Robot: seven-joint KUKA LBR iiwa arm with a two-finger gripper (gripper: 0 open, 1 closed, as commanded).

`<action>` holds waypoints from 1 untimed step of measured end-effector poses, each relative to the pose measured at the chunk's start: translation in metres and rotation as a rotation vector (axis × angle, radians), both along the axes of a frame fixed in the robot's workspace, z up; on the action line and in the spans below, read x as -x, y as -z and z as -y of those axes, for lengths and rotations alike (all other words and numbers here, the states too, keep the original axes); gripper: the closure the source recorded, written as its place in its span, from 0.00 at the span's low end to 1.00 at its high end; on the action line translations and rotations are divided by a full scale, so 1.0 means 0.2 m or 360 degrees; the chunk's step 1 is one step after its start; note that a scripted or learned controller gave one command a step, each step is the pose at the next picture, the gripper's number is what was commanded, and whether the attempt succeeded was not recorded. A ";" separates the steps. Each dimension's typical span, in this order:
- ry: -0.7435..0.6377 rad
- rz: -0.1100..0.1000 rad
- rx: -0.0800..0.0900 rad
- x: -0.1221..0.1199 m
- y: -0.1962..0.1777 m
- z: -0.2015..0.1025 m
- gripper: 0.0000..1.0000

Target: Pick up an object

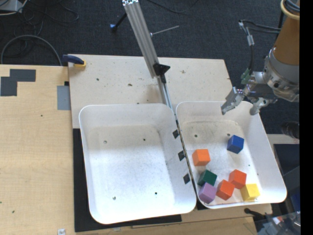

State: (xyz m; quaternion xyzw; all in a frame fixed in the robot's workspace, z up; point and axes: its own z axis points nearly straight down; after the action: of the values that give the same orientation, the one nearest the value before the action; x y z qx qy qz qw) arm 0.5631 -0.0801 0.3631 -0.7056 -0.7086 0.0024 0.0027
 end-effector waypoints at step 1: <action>0.0002 -0.0003 -0.0003 0.22 0.18 -0.22 0.00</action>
State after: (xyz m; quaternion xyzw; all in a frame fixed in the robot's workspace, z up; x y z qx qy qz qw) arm 0.5185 -0.0359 0.3278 -0.7062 -0.7080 0.0024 0.0039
